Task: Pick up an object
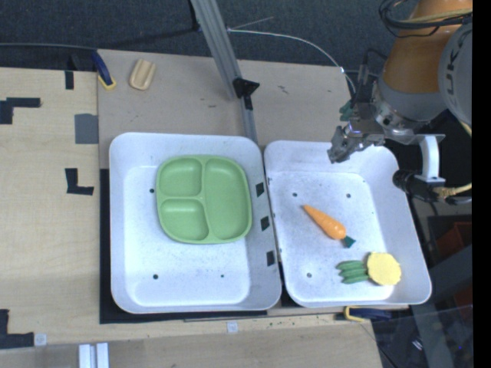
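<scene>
An orange toy carrot (325,222) lies near the middle of the right bin (307,286). A yellow round piece (383,267) and a green pea pod (353,271) rest together at that bin's front right. A green divided plate (204,198) sits in the left bin (126,228). My gripper (343,149) hangs over the back edge of the right bin, up and to the right of the carrot, with nothing visible in it.
A grey metal pole (222,48) slants from the top down to the gap between the bins. A tan object (142,74) and a blue-yellow tool (103,70) lie on the bench behind the left bin. Cables run beside the arm on the right.
</scene>
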